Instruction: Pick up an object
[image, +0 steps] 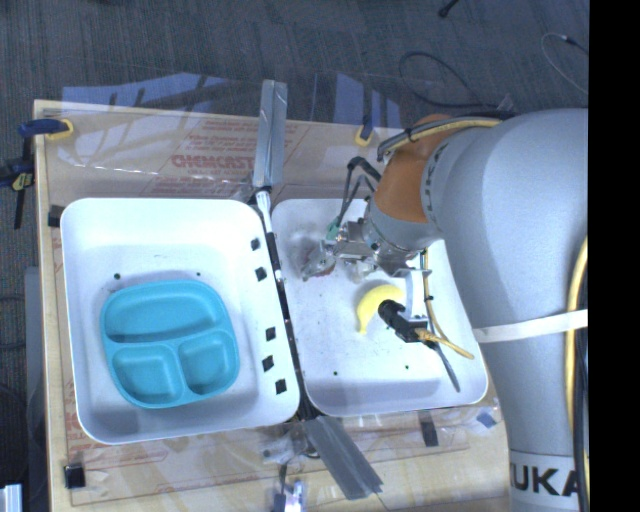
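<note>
Though the gripper (322, 258) sits low in the right bin (440, 385), it's too blurred to tell if spread or closed, and the yellow banana (372, 302) lies beside it, one end hidden by the wrist (405, 205).

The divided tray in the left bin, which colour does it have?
The tray is light blue all over; the camera view shows it best.

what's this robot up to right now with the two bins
The grey KUKA arm reaches in from the right, and its hand is low in the right bin, near that bin's far left corner. A yellow banana-shaped object lies on the bin floor beside it, not in the hand. A blue divided tray sits in the left bin, away from the arm. Nothing looks picked up yet.
</note>
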